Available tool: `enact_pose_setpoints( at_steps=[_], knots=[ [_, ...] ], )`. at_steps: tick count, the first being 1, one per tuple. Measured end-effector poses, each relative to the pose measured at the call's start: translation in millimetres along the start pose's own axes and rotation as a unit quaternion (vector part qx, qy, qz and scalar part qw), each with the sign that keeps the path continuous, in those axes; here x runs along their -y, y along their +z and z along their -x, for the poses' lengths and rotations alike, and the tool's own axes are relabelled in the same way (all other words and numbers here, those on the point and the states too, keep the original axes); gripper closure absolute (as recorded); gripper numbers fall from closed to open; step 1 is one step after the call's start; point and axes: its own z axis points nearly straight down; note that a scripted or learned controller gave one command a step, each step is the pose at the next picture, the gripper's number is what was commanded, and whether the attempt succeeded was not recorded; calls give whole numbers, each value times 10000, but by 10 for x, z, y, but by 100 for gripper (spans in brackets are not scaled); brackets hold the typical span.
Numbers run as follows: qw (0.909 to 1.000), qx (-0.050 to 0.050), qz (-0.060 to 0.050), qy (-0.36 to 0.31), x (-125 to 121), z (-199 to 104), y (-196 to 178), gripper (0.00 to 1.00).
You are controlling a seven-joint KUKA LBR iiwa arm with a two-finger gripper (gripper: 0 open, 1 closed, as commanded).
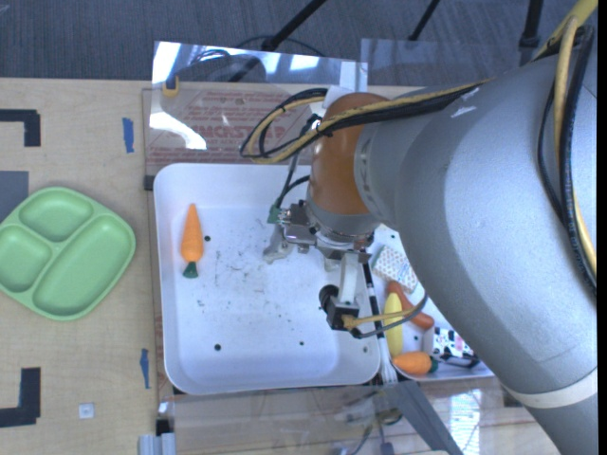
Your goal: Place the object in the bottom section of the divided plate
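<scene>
There, toy carrot (193, 237) in white bin (248, 351), divided plate (64, 251) outside.

I watch through one camera. It sits high over the bench (76, 112) and looks down at a tilt. It is near enough that one white bin (247, 349) takes the middle of the view. The big grey arm (493, 207) comes in from the right, close to the camera, and I think it hides most of that side.

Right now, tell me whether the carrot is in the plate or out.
Out. The carrot lies flat in the white bin, near its left wall; the green divided plate sits apart on the bench, left of that bin.
</scene>
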Motion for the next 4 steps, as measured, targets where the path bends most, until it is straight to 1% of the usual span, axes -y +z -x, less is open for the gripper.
enact_pose_setpoints(
  at_steps=[4],
  knots=[
    [10000,1,-1,0,1,0,2,0]
  ],
)
